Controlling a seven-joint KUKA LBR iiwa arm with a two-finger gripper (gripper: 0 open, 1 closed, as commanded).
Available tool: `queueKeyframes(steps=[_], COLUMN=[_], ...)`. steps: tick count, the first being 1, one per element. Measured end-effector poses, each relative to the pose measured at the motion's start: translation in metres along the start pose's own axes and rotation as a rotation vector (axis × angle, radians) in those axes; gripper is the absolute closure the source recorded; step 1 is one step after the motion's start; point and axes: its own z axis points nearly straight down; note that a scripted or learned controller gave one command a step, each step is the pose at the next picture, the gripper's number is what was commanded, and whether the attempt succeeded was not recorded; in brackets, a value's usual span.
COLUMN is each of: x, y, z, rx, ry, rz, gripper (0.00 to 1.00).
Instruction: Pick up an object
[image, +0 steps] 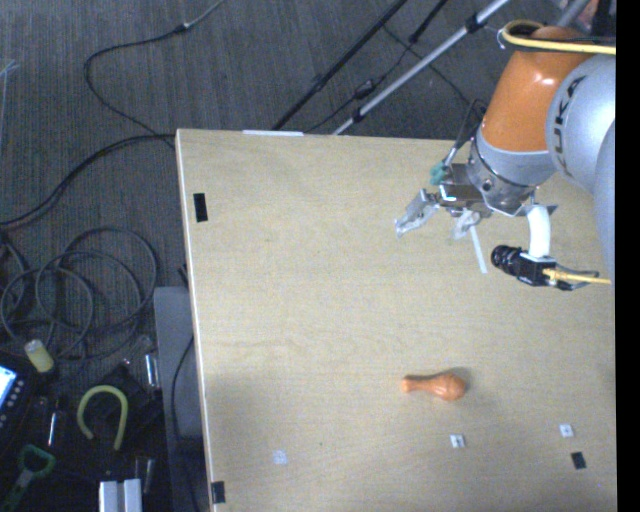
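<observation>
Nothing picked up yet, as far as can be judged. One grey robot arm w/ an orange band (525, 100) reaches in from the right over a pale wooden benchtop (300, 300). Its claw (440, 218) hangs near the upper right of the surface, silvery fingers (412, 221) splayed apart, released, w/ no item between them. A small black fitting with a yellow lead (530, 266) sits just beside the wrist, on the claw's right and a bit nearer the viewer. Only one obvious candidate to grab: a small orange object (437, 385), pear- or bulb-shaped w/ a thin neck pointing left, lying flat on the wood. It's well apart from the claw, toward the viewer and roughly in line with it, not touching anything. A few tiny markers (457, 440) dot the surface beyond that object, farther from the claw. Off the bench, far to the claw's left, cables (80, 290) coil on dark carpet. Left to do, by my read: travel over the orange item, descend, close, lift, i.e. approx. the whole job.
</observation>
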Motion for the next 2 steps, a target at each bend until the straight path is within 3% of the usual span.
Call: queueKeyframes(steps=[1,2], x=[-0.093,-0.117], y=[0.025,0.034], z=[0.078,0.141], rx=[-0.001,-0.001], ry=[-0.004,-0.005], rz=[-0.121,-0.365], gripper=[0.00,0.00])
